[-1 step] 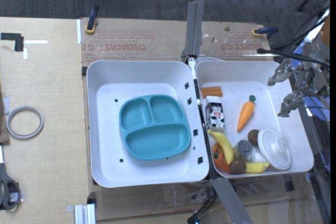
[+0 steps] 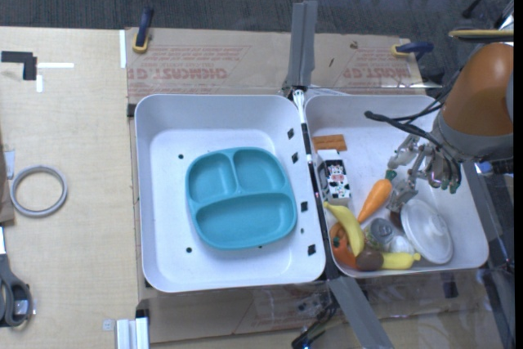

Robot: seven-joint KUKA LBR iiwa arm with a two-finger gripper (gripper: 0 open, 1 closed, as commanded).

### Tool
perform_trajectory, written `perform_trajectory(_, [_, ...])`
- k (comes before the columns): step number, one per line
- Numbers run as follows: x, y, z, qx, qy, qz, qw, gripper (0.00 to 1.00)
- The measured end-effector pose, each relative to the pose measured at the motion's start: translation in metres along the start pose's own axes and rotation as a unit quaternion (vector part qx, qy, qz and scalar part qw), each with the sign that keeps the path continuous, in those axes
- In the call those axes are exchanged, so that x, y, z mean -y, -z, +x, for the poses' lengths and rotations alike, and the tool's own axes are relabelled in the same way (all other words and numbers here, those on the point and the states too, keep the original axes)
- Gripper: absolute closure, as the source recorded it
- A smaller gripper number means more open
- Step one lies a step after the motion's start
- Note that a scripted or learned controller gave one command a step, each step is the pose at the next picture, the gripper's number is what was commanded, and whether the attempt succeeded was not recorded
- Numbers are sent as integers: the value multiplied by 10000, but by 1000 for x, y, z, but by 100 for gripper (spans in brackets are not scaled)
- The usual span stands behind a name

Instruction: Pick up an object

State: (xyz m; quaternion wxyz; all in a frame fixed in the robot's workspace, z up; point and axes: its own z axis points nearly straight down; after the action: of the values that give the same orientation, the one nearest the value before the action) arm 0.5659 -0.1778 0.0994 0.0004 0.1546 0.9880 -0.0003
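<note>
Reaching from right, arm [image 2: 478, 106] hangs jaws [image 2: 406, 185] over carrot [image 2: 375, 199].

a toy carrot [image 2: 375, 199] lies tilted near the middle of the right bin [image 2: 359, 112], its thick end toward one o'clock. at its seven o'clock a yellow banana [image 2: 348, 226] curves over a red-orange fruit [image 2: 342, 252]. a brown, rounded piece [image 2: 369, 260] and a second yellow banana [image 2: 399, 260] rest along the bin's six o'clock wall. a clear, round lid [image 2: 428, 231] sits at the carrot's four o'clock.
</note>
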Motion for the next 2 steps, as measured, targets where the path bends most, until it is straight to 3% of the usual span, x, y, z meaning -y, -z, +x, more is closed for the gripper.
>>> perform_trajectory(1, [-57, -7, 33, 4, 432, -3, 9991, 0])
perform_trajectory(2, [-68, -6, 39, 29, 121, 43, 9999, 0])
